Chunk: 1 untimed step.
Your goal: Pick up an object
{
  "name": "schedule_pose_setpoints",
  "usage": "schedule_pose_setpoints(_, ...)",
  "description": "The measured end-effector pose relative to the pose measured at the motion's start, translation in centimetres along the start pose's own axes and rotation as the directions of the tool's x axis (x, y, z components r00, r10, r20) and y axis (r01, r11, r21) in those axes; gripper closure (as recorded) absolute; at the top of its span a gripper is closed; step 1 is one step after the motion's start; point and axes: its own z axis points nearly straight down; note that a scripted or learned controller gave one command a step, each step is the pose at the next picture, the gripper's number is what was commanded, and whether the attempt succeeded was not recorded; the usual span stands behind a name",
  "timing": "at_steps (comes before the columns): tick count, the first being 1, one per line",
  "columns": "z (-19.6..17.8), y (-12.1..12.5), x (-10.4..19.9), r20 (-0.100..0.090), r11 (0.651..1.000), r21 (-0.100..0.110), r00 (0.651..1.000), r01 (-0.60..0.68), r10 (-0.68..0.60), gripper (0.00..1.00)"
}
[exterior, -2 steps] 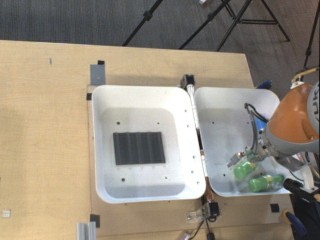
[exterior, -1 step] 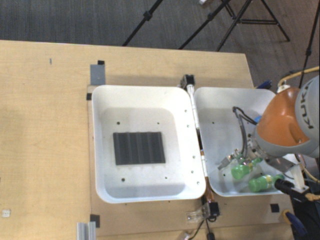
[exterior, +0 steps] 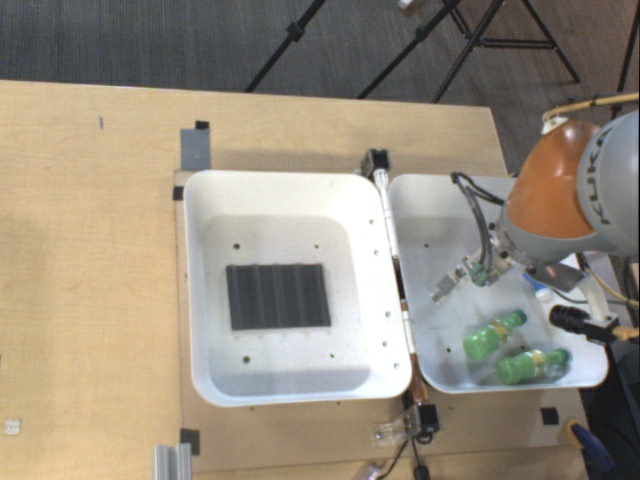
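1. Pincer hangs over the right bin; its jaw state can't be told, and nothing visible is in it.
2. Two green bottles lie near the bin's front right corner, apart from the pincer.
3. Step: approach, likely. Next: shift toward a bottle, descend, close.
4. Left bin has a dark ribbed pad.
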Motion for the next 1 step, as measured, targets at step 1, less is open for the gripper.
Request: schedule_pose_setpoints(1,-3.37,-3.89,0.20,0.001,0.998,0.000,0.998,-0.065,0.065,0.00)
